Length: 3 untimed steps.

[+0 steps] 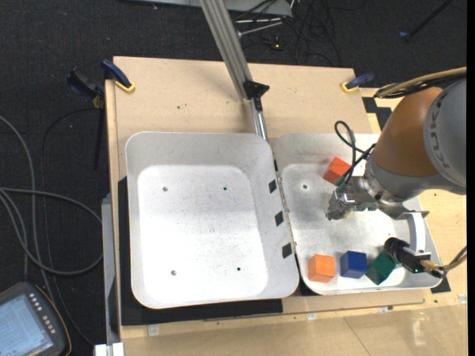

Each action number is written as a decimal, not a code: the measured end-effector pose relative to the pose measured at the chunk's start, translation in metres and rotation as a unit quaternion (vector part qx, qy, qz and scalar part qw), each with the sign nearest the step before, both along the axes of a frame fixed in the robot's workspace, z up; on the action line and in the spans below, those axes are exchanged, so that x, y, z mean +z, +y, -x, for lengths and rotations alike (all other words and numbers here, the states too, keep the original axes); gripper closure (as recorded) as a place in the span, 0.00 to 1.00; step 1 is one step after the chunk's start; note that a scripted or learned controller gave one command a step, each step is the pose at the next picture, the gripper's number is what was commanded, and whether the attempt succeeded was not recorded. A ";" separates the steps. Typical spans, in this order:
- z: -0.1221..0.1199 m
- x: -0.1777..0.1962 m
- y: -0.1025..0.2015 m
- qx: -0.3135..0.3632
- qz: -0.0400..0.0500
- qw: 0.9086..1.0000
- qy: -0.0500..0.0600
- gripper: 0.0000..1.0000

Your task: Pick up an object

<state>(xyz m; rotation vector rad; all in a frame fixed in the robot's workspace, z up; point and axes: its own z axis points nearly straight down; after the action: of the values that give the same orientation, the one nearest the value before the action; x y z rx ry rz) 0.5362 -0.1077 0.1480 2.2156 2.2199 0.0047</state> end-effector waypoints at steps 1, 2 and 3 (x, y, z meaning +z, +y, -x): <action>0.004 0.062 -0.001 0.000 0.000 1.000 -0.001 1.00; 0.005 0.124 -0.007 0.000 0.001 1.000 -0.001 1.00; 0.005 0.126 0.044 0.003 -0.001 1.000 0.002 1.00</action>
<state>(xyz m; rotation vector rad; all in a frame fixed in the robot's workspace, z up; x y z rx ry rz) 0.5315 -0.0634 0.2736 2.2133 2.2291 0.0037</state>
